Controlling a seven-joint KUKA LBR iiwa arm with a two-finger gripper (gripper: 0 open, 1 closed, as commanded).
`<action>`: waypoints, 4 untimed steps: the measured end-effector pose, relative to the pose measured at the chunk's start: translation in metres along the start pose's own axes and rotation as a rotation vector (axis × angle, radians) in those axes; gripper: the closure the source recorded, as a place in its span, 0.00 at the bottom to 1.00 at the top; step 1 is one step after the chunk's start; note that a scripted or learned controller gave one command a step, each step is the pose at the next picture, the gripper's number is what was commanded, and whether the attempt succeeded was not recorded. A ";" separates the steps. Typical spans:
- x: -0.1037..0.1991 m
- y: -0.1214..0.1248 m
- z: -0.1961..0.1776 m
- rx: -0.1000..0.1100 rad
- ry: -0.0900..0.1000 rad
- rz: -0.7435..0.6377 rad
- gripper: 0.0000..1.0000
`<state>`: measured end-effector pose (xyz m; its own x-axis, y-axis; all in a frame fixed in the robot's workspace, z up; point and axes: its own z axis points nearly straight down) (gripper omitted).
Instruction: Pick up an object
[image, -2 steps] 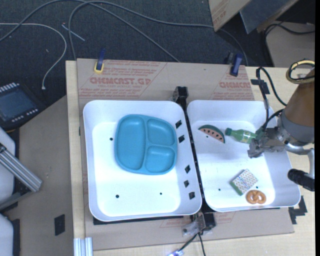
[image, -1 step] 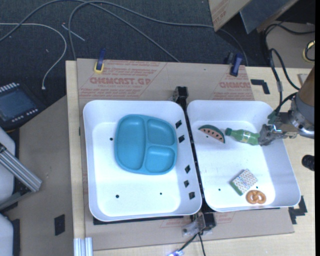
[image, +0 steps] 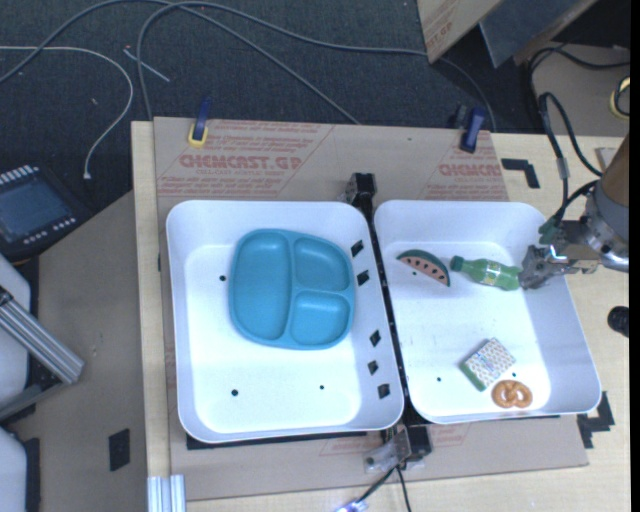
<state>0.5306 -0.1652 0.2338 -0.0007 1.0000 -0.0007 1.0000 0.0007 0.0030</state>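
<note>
In the right bin (image: 560, 330) lie a green bottle (image: 487, 271), a watermelon slice toy (image: 425, 267), a small checkered block (image: 489, 362) and a pretzel (image: 512, 394). My gripper (image: 533, 267) hangs low at the bin's right side, right against the bottle's right end. The bottle lies on its side on the bin floor, pointing left toward the watermelon slice. The block and pretzel sit close together near the bin's front right corner, well away from the gripper.
A blue divided plate (image: 293, 288) lies in the left bin (image: 200, 330). A black divider with clips (image: 378, 310) runs between the bins. Cables hang by the arm at the right, and clamps stand at the board's back edge.
</note>
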 end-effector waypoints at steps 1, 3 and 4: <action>0.049 -0.002 0.008 0.006 0.004 -0.004 1.00; 0.147 0.005 0.017 0.005 0.004 -0.005 1.00; 0.197 0.006 0.005 0.002 0.003 -0.006 1.00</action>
